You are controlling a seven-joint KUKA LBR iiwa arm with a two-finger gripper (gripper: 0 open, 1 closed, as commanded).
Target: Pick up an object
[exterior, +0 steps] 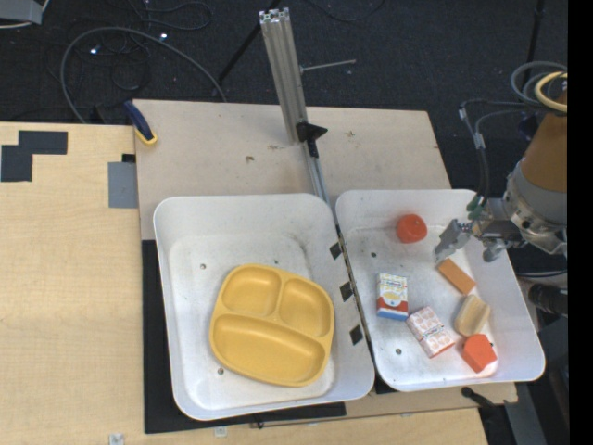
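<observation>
Here the orange-brown block (455,275) lies just below the gripper (471,244), whose fingers are spread and empty, the arm reaching in from the right.

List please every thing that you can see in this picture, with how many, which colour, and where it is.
bin: 2, white, side by side on the bench, left and right
divided plate: 1, yellow, in the left bin
round object: 1, red, upper part of the right bin
small carton: 1, white with red and blue print, middle of the right bin
small packet: 1, pinkish white, right bin, below the carton
block: 1, orange-tan, right bin, just below the hand
bread-like piece: 1, beige, right bin, lower right
chunky object: 1, orange-red, right bin, near its lower right corner
metal post: 1, silver, behind the bins
arm: 1, grey and orange, from the right
hand: 1, grey, over the right bin
</observation>
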